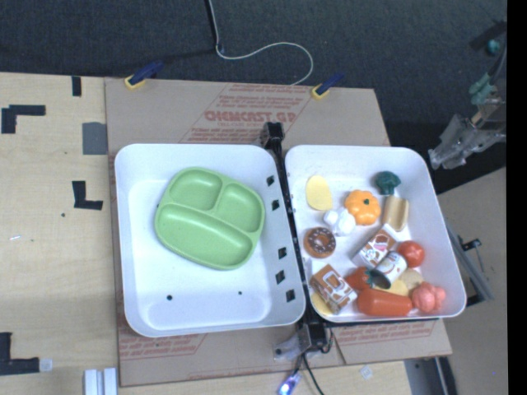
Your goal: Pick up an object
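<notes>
Bins [198, 159] glossy white plastic; green plate [210, 217] smooth matt plastic; cardboard [247, 113] matt brown under bins; toy food shiny.

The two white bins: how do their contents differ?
The left bin holds one large green divided plate; the right bin holds many small toy foods, among them an orange pumpkin and a chocolate doughnut. Both bins are shallow and white.

Robotics lab bench, cardboard sheet [247, 113] clamped under two white bins [136, 220]; toy food, loose cable [263, 52]
</notes>
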You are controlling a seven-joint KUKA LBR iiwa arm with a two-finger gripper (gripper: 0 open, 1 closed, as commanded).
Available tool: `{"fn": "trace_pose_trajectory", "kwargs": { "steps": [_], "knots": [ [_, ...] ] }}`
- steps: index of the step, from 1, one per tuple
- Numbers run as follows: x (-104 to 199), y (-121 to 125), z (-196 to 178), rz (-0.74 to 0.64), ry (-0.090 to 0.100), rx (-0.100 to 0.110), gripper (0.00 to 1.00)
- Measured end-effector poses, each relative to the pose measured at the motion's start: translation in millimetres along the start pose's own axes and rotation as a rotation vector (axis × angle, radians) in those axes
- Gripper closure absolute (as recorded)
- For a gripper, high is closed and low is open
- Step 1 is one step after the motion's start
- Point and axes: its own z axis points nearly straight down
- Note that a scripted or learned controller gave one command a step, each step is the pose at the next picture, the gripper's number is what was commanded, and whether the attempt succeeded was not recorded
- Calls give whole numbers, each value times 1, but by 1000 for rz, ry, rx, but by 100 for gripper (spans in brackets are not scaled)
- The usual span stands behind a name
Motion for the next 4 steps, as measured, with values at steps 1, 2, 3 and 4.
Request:
{"fn": "trace_pose_trajectory", "kwargs": {
  "steps": [1,2,3,4],
  "knots": [
    [-15,0,102,1,2,15,100],
    [59,3,-12,-10,1,-9,100],
    [42,-1,140,0,1,21,100],
    [126,27,11,-12,3,-10,100]
  ]
}}
